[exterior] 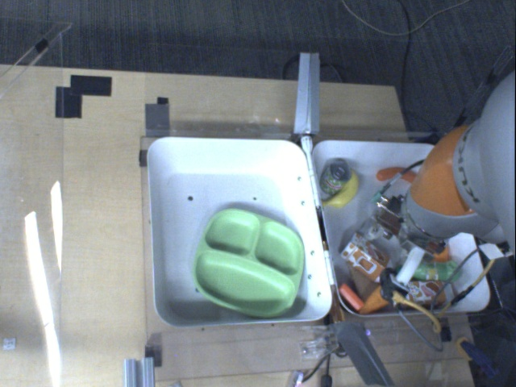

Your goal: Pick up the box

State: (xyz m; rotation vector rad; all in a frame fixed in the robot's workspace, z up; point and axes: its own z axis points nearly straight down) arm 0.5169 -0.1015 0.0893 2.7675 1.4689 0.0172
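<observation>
Worktop (pixel 97 240): pale wood, bearing two white bins side by side.
Left bin (pixel 173 216): holds a green sectioned tray (pixel 250 260), lying toward its near right corner.
Right bin (pixel 363 156): crowded with small items.
Arm (pixel 476 164): grey with an orange band, reaching in from the right over the right bin.
Pincer (pixel 387 212): low over the clutter; released or clenched, cannot tell.
Box (pixel 361 258): small, brown patterned, in the right bin's near left part, just beside the pincer.
Yellow-based can (pixel 338 181): far left corner of the right bin.
</observation>
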